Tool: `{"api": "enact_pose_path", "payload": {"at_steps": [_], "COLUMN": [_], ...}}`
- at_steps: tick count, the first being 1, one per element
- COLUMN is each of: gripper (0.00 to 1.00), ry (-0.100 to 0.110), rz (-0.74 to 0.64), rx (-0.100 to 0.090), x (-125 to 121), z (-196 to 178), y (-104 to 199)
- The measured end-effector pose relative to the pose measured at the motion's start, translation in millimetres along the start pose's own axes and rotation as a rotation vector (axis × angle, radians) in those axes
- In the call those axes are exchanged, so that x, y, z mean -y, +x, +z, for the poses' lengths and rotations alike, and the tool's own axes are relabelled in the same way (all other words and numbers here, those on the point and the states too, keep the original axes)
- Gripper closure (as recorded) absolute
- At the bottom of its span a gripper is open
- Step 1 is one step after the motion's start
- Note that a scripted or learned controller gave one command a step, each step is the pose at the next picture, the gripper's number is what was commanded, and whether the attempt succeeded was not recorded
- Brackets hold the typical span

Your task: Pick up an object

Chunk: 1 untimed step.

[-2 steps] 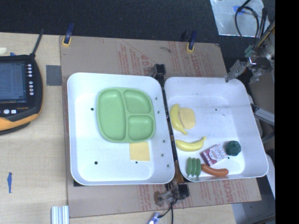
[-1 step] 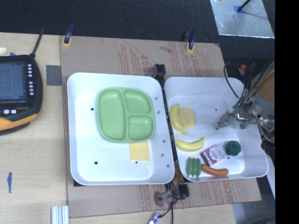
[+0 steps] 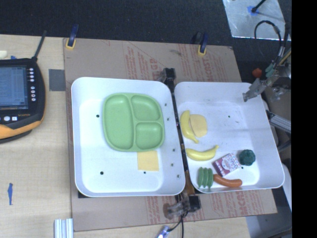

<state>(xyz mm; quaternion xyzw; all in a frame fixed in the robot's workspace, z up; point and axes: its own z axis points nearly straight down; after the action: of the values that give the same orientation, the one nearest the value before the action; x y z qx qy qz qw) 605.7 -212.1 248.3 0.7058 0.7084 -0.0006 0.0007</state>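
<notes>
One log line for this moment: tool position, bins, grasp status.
tool: at right bin's far right edge | holding: nothing seen | right bin: bananas, carrot | left bin: green plate

A robotics lab is showing here. A teach pendant is lying at left; clamps are pinning cardboard to the bench.

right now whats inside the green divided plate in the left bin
Nothing shows in any of the three compartments of the green divided plate. A yellow square slice lies just outside it on the left bin's floor. What the plate covers beneath cannot be seen.
</notes>
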Motion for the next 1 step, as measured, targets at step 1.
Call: {"api": "enact_pose_path", "payload": {"at_steps": [1], "gripper": [0.00], "ry": [0.006], "rz": [-0.001], "rx": [-0.002], "x": [55.5], "z": [115.3], "y": [0.7]}}
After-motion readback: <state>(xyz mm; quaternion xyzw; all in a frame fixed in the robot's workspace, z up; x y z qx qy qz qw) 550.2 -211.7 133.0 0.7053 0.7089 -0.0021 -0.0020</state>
